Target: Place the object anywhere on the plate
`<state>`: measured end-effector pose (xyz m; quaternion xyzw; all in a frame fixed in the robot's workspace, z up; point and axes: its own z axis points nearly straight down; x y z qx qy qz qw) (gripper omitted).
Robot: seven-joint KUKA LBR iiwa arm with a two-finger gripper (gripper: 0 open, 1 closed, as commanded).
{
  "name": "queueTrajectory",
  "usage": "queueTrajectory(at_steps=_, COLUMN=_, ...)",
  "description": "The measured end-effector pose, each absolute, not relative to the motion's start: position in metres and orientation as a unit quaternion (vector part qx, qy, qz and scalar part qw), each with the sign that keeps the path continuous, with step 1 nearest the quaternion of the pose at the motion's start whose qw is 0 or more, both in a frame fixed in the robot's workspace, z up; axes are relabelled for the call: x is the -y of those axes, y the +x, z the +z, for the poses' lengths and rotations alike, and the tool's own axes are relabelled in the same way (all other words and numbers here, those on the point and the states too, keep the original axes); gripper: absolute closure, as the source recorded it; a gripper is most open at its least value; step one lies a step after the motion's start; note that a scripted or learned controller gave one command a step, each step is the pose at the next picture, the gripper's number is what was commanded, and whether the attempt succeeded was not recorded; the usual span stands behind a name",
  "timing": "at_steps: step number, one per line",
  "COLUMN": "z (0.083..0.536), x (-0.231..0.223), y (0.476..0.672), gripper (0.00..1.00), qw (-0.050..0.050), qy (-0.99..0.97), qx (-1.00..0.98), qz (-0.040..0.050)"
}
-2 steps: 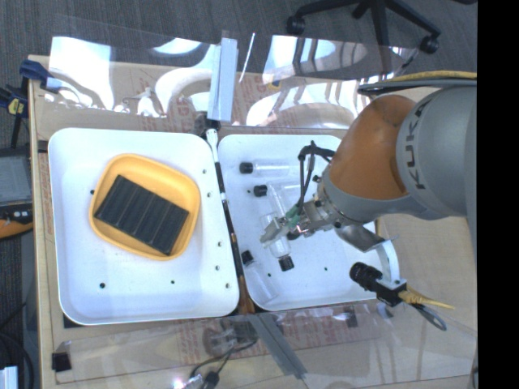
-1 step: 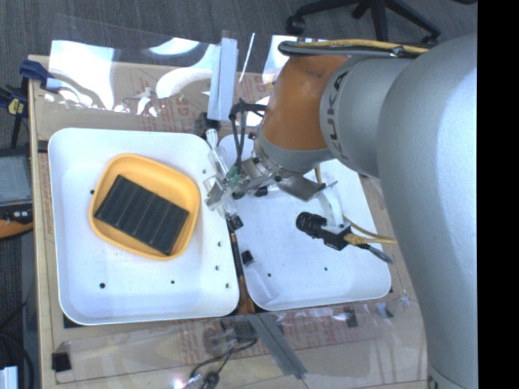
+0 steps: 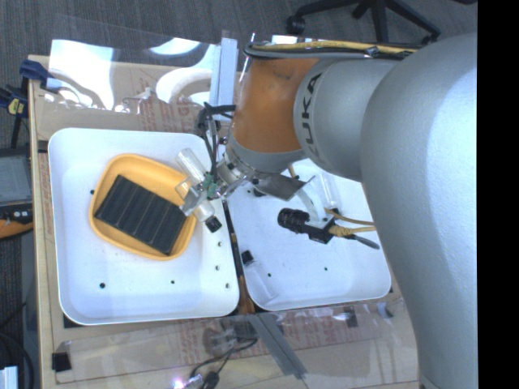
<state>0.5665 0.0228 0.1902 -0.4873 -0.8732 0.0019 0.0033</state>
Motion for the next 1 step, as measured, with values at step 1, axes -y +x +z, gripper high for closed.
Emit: queueTrajectory(at_steps=1, z=0.1904, x=-0.0227, y=0.5666, gripper=0.0, qw=0.003, qy=-0.487, qx=0.873, qz=0.0019)
